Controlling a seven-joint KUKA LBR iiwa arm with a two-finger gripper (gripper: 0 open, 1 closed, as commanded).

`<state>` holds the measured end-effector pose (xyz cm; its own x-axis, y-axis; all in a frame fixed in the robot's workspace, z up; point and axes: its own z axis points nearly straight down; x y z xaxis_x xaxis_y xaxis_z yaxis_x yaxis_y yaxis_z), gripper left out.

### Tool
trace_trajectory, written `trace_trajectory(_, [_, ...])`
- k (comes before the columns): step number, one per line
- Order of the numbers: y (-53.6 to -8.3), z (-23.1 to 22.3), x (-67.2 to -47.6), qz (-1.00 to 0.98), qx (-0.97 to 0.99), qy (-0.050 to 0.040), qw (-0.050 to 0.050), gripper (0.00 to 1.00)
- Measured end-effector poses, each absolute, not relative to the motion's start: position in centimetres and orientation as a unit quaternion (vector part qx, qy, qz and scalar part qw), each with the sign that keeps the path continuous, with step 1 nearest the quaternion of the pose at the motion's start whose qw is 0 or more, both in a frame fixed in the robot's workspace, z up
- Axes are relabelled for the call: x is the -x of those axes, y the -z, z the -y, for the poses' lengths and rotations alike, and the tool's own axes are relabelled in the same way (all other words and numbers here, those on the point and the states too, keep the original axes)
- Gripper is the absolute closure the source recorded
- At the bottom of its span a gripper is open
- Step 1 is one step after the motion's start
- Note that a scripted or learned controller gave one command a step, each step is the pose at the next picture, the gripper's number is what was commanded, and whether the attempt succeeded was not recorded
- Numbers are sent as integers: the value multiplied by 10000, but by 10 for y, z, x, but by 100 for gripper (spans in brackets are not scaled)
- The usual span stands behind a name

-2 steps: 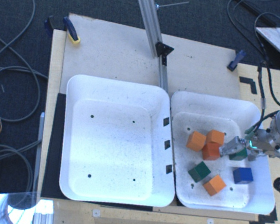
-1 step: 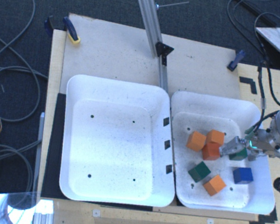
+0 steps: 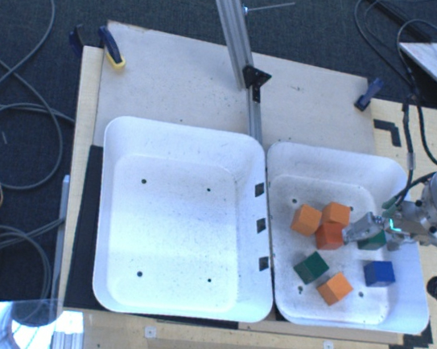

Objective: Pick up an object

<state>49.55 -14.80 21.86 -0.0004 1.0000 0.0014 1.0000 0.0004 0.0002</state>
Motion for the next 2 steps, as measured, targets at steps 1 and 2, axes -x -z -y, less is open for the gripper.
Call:
trace_trajectory(1, [-187,168,-506,7066,7076,-10,18,0])
trace_trajectory(2, [-189,167,-506,7070,7072,0,8,0])
